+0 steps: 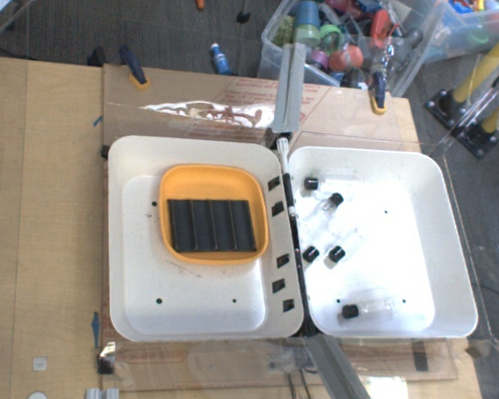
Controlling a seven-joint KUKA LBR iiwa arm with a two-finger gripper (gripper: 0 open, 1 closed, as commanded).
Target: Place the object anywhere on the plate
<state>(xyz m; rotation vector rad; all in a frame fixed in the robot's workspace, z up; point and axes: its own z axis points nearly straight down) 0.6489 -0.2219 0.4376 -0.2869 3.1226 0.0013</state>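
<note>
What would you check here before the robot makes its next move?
1. Plate sits in the left bin: ok.
2. Plate free to take an object: not ok, a black ridged block covers most of it.
3. Objects to pick are in the right bin: ok, small clear vials with black caps.
4. One vial lies apart from the others: ok.
5. Gripper state: cannot tell.
</note>
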